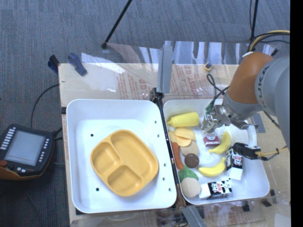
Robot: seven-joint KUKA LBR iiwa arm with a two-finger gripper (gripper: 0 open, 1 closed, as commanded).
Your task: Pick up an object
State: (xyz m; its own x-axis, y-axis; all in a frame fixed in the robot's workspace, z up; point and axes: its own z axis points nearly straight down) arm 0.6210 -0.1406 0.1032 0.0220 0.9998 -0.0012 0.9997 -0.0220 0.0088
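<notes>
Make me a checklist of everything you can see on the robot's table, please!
Surface: bench with two white bins, left bin and right bin, side by side.
Job's things: right bin holds a yellow bottle, two bananas, a carrot, small cartons and other toy food.
Clutter: yellow divided plate in the left bin.
Gripper: gripper low over the right bin, by the bottle; nothing seen held.
Cables: black cable across the floor.
Surroundings: grey carpet, handheld screen, stand legs.

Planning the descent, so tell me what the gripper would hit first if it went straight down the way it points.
Most likely the small red and white carton, which lies just below the gripper in the right white bin. Depth is unclear, and a yellow banana lies close beside it.
</notes>
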